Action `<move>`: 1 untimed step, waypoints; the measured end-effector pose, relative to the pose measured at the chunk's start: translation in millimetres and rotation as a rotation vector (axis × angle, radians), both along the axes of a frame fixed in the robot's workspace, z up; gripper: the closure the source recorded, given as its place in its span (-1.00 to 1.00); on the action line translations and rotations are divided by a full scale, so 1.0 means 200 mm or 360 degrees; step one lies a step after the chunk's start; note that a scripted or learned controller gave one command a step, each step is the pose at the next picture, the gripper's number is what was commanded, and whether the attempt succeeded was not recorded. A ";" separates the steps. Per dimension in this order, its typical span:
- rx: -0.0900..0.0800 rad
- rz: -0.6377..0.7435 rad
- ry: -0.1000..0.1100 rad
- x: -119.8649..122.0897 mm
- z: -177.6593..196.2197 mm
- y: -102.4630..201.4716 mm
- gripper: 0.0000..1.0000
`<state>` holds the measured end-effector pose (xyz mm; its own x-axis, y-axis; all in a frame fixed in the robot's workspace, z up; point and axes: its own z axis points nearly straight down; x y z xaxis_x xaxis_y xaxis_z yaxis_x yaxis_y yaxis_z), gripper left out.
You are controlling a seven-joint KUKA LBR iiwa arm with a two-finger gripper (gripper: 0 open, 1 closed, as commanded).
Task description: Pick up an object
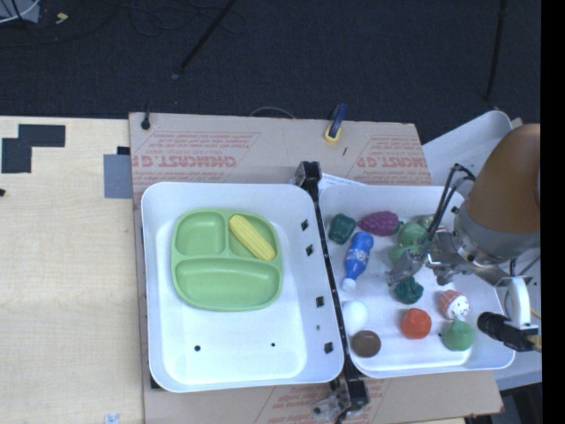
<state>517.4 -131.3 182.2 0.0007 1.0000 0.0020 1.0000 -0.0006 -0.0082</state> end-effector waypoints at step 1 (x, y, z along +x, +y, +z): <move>0.0001 0.0001 -0.0001 -0.01 -0.22 -0.02 -1.00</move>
